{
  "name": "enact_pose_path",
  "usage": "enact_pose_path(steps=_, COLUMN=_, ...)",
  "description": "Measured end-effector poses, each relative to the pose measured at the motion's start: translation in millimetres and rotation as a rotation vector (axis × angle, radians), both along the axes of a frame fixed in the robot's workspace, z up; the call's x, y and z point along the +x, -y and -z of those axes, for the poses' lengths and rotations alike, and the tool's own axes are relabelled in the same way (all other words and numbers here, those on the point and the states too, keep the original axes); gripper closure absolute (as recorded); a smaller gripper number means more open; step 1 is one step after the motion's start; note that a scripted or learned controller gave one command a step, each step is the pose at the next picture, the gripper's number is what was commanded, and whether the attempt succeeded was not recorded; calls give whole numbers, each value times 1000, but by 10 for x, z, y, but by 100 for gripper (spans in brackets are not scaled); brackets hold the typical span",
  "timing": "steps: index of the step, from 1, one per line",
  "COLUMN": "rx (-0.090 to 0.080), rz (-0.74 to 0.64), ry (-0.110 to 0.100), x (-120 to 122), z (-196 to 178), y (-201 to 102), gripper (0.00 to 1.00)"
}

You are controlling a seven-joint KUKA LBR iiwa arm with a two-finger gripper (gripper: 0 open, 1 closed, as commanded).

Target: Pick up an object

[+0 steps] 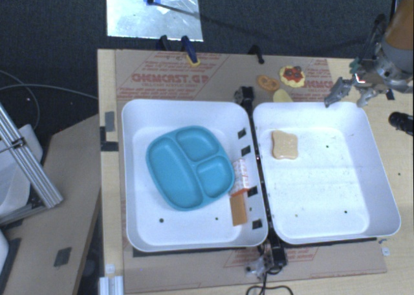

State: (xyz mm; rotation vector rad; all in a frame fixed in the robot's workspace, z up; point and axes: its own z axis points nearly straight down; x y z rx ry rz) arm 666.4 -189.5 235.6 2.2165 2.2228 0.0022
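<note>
A tan toast-shaped piece (pixel 284 145) lies in the right bin (pixel 362 171), near its upper left corner. In the left bin (pixel 139 177) rests a blue sectioned plate (pixel 189 167), with a small white-and-red packet (pixel 240 172) and a brown bar (pixel 238 209) along its right side. My gripper (pixel 352 91) hovers over the right bin's upper right rim, well right of the toast piece. Its two fingers are spread apart with nothing between them.
Small toy foods lie on the bench behind the bins: a round pizza-like piece (pixel 292 76), an orange piece (pixel 267 83) and a pale yellow piece (pixel 281 96). A blue clamp (pixel 189 50) and a shiny metal sheet (pixel 154 2) sit at the back left.
</note>
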Motion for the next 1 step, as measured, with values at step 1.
enact_pose_path(steps=1, rx=3, rz=4, ry=-10, x=-492, z=1485, y=174, gripper=0)
